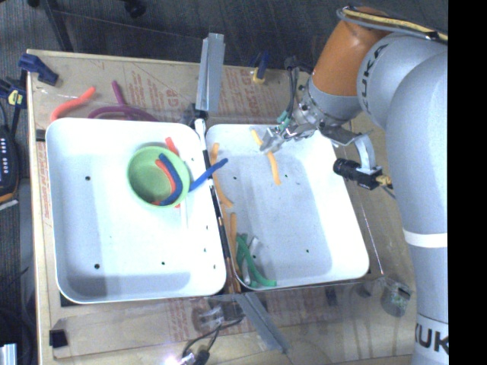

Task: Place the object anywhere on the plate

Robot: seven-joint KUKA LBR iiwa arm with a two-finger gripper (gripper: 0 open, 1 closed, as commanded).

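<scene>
Green plate [154, 176] in left bin [91, 226] holds red, blue pieces; tool [272, 140] grip state unclear.

Bins [114, 265] white, dotted with few small dark spots. Plate [152, 175] green; on it red strip [176, 169] and blue strip [183, 179]. Orange stick [274, 169] in right bin; more orange sticks [225, 196] along its left wall. Green pieces [249, 268] at its near corner. Arm [411, 112] grey, orange band [342, 52]. Bench [144, 82] tan with faint red print. Purple hose [122, 111], orange-red strip [72, 103] behind left bin.
</scene>
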